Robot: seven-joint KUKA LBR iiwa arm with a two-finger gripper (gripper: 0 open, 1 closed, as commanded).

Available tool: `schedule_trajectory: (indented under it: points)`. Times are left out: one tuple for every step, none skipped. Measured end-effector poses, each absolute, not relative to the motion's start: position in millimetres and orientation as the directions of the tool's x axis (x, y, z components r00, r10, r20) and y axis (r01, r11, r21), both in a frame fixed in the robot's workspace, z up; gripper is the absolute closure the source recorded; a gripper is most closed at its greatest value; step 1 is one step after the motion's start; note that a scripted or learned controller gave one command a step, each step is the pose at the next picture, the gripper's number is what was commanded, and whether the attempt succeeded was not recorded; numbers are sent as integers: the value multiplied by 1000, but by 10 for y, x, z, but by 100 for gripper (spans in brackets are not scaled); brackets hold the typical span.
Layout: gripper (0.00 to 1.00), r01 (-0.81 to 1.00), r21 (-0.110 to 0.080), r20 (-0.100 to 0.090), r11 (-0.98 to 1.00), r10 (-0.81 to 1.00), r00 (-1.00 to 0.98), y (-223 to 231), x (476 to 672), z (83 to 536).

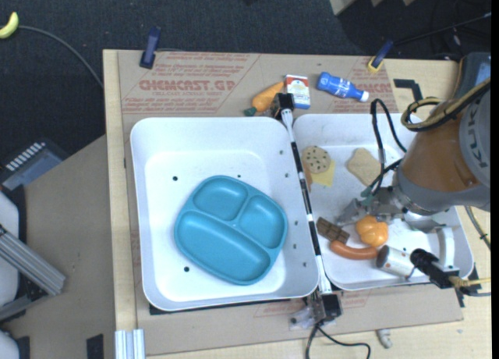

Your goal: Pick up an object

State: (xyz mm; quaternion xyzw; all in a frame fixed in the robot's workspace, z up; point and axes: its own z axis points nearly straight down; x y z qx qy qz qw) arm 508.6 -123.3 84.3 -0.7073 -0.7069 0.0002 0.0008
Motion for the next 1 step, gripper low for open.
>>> schedule_trajectory:
  points:
    - [100, 1000, 0, 0, -1, 1000, 1, -1231, 5090, 942]
